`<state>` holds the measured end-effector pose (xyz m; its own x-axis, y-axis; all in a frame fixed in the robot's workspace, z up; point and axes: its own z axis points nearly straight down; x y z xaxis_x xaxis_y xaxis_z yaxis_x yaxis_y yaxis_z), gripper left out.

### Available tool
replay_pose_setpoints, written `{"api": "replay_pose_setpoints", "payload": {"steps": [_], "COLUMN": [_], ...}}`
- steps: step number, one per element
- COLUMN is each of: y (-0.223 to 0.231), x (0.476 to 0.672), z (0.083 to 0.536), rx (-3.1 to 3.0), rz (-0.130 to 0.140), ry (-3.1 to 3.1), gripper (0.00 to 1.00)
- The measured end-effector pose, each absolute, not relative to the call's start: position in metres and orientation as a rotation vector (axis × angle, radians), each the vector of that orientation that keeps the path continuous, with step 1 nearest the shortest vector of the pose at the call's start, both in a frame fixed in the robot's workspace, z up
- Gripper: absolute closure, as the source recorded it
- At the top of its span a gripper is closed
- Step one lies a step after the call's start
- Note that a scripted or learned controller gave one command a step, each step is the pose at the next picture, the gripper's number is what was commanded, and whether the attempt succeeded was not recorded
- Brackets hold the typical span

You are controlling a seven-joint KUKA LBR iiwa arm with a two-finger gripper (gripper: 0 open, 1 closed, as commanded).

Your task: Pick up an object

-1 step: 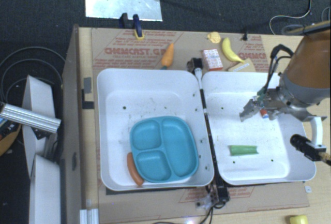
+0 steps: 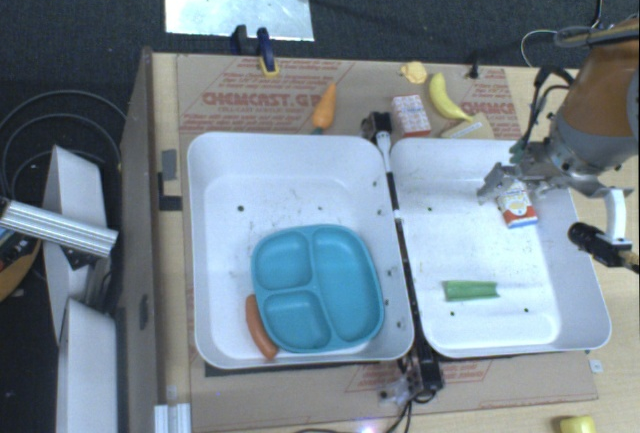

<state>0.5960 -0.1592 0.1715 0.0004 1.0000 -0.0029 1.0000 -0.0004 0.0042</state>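
At the near edge of the left bin [image 2: 215, 221], a blue divided tray [image 2: 317, 288] lay flat with an orange sausage-shaped toy [image 2: 259, 327] beside its left rim. Nearest me in the right bin [image 2: 575, 321], a green stick, a flat strip that could have been a toy bean pod [image 2: 470, 290], rested alone on the white floor, well apart from everything else.

Farther back in that bin, I had the gripper [image 2: 512, 183] down over a small white-and-red carton [image 2: 517, 211], which stood by the far right part of the floor. The metal fingers looked spread, with the carton just beneath and beside them and not visibly clamped; I read the hand as open and carrying nothing.

I judged the carton to be the likely pick: light, thin-walled, apt to dent or skid on the smooth plastic if squeezed hard or struck off-centre. A hold across its two broad flat faces, near mid-height, seemed the safest. The green strip looked harder to take, lying too low for the fingers to get under.

Beyond the bins, on the cardboard [image 2: 260, 91], sat a toy carrot [image 2: 324, 107], a pink-and-white box [image 2: 411, 115] and a banana [image 2: 445, 99], all out of play.
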Motion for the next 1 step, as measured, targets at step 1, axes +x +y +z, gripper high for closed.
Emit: {"api": "replay_pose_setpoints", "payload": {"steps": [1], "y": [-0.1557], "x": [0.5950], "z": [0.1845], "rx": [2.216], "rz": [0.006], "ry": [2.222], "gripper": [1.00]}}
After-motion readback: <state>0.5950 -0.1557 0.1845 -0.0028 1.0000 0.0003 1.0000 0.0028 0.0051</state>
